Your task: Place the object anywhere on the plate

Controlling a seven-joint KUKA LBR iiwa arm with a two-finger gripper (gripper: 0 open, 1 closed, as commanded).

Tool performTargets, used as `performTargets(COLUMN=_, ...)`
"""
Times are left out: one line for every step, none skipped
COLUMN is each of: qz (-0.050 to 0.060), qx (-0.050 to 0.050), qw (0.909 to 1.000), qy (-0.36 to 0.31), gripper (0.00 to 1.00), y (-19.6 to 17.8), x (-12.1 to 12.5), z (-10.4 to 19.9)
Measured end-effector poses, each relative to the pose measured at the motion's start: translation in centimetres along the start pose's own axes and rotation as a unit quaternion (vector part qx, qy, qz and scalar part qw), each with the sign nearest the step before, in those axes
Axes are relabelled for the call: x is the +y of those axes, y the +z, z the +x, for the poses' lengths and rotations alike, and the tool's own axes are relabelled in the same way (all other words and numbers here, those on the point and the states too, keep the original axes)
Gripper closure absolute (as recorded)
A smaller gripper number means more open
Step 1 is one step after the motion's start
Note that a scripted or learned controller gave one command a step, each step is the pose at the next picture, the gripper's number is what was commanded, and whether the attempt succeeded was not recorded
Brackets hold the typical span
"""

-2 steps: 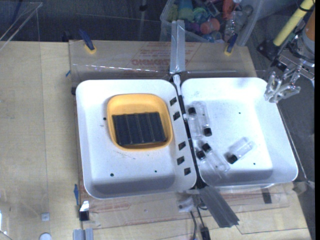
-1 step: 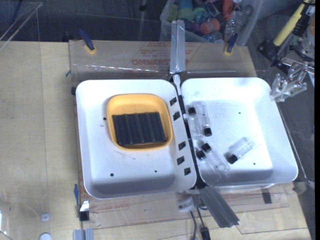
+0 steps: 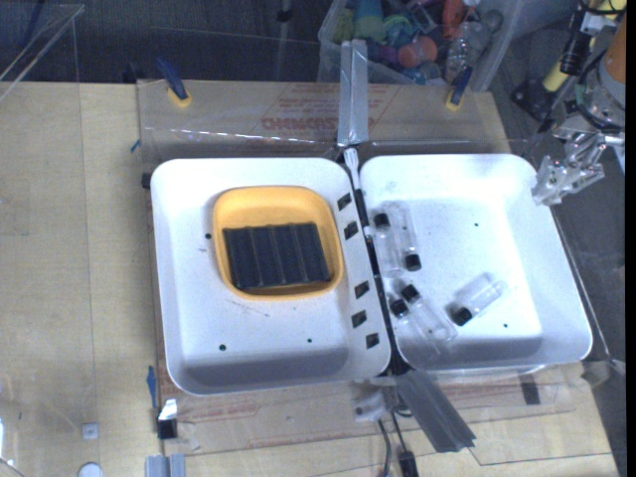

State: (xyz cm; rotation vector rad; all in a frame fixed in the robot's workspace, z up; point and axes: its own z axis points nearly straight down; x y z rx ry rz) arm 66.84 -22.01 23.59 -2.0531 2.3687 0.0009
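A: Camera view first. What sits in the left bin [image 3: 189, 356]?

B: A yellow plate [image 3: 227, 207], with a dark ribbed block [image 3: 276, 254] lying across its middle and covering most of the plate's floor.

A: And the right bin [image 3: 517, 207]?

B: Clear plastic vials with black caps. One vial [image 3: 475, 298] lies tilted toward five o'clock of the bin's middle; several more vials [image 3: 402, 266] crowd along the nine o'clock wall, beside the divider [image 3: 360, 256].

A: The pincer [image 3: 564, 172]?

B: It hangs at the bin's two o'clock corner, above the rim, well apart from every vial. Whether its fingers are spread or closed I cannot tell; nothing shows between them.

A: Beyond the bins?

B: At twelve o'clock, past the tabletop [image 3: 60, 217], a clear tub of coloured toys [image 3: 417, 18].
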Motion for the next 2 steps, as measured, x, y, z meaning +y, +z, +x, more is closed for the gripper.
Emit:
performTargets(qz=0.001, qx=0.000, qw=0.9906, qy=-0.137, gripper=1.00, y=-1.42, x=-0.01, z=0.04)
performTargets(qz=-0.002, qx=-0.001, qw=0.9687, qy=-0.248, gripper=1.00, y=-0.46, x=0.11, z=-0.42)
